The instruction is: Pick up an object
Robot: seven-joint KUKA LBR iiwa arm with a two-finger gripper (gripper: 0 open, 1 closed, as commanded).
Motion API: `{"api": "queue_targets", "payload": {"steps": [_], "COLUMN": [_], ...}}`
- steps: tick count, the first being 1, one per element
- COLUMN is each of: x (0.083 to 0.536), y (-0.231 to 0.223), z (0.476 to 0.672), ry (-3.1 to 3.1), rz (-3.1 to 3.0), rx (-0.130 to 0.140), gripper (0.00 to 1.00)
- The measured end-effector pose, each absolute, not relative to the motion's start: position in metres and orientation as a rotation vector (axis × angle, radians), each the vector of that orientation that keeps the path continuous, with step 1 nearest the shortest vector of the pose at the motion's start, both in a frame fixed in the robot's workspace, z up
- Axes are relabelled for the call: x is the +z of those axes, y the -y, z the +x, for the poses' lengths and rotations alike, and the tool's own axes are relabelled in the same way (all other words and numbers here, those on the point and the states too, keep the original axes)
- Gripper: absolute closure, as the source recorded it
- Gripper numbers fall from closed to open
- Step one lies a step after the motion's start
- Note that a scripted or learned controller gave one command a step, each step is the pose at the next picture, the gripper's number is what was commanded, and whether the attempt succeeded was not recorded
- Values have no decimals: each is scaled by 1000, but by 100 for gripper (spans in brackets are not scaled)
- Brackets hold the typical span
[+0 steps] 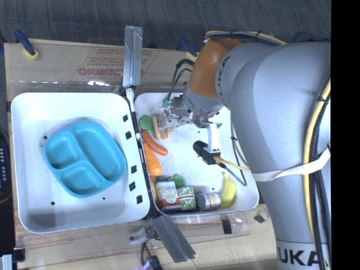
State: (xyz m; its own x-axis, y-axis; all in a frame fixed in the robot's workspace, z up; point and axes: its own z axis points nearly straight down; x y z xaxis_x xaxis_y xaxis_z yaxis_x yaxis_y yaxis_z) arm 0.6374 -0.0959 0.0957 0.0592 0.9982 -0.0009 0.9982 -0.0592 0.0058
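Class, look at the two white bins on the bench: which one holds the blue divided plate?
The left bin holds the blue divided plate. The right bin holds toy food instead: carrots, a banana and small cans, with the pincer over it.

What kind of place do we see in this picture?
Probably a robot lab bench for grasping trials: a KUKA arm reaches over two white bins, one holding toy food such as a banana.

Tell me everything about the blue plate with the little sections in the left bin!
The light blue plastic divided plate has three shallow compartments and rounded corners, and it looks smooth and clean. It lies flat and right side up, turned at a slant, on the floor of the left white bin. Nothing sits in its compartments, and nothing else touches it.
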Motion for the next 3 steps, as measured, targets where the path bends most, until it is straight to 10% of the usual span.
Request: {"api": "queue_targets", "payload": {"steps": [2,3], "x": [97,95], "y": [177,178], "z": [657,659], "ry": [-1708,-1704], "rz": [2647,2639], "rx": [-6,2], "gripper": [100,0]}}
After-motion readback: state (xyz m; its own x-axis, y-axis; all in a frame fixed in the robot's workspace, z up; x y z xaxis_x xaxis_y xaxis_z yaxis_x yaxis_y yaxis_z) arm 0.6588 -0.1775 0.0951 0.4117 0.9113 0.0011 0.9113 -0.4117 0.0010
